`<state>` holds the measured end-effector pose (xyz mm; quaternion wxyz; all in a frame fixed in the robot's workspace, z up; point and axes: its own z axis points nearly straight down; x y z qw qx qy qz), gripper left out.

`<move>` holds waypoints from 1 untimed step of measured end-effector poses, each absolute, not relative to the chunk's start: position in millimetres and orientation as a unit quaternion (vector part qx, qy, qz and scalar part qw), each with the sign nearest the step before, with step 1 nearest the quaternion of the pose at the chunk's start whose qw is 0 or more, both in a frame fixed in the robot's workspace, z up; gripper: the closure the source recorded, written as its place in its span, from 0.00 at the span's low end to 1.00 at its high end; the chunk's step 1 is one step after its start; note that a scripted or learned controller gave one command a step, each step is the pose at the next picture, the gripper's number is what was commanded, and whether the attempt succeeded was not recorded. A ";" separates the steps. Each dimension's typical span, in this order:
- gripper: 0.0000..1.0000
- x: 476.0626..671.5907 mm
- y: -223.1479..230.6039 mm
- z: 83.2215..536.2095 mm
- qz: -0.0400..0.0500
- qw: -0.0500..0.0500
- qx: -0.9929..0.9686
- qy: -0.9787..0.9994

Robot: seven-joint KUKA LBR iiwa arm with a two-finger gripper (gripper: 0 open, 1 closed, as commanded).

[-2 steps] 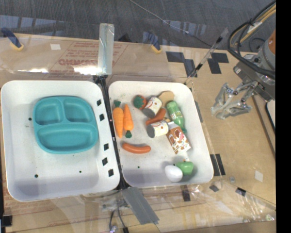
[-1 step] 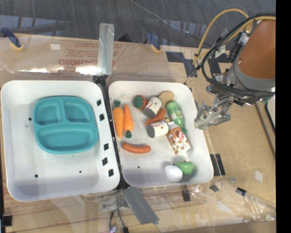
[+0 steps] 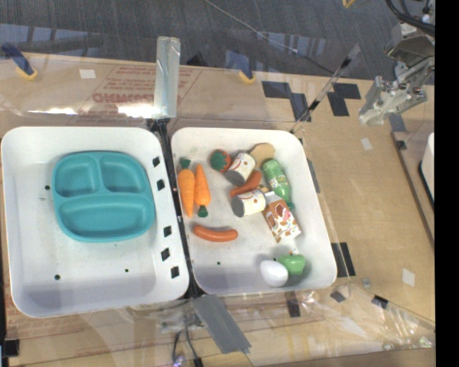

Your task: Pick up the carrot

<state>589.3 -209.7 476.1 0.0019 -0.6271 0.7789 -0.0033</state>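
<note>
**A:** What does the counter (image 3: pixel 352 197) look like?

**B:** Brown board under clear plastic sheeting, taped at the edges, with dark carpet beyond it; two shallow white bins sit side by side on it; the left bin (image 3: pixel 23 228) carries a teal divided plate (image 3: pixel 103 196)

**A:** And the carrot?

**B:** In the right bin (image 3: pixel 310 197), hard against its left wall; there are two carrots (image 3: pixel 193 190) lying side by side and touching, green tops toward the far wall; a red-orange sausage (image 3: pixel 215 234) lies just nearer the camera than they do

**A:** What else shares that bin?

**B:** A jumble in the middle and right: a strawberry (image 3: pixel 218 159), a green bottle (image 3: pixel 276 179), a printed packet (image 3: pixel 281 222) and small cans; a white egg (image 3: pixel 274 273) touches a green piece (image 3: pixel 294 264) in the near right corner

**A:** The jaws?

**B:** The gripper (image 3: pixel 390 102) hangs at the far right, over the bare counter, well apart from both bins and from the carrots; it touches nothing and holds nothing; I cannot tell whether the jaws stand apart or together
</note>
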 end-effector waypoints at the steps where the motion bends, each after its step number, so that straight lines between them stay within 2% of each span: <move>1: 1.00 508.0 -210.3 400.5 0.002 0.000 -0.702 0.712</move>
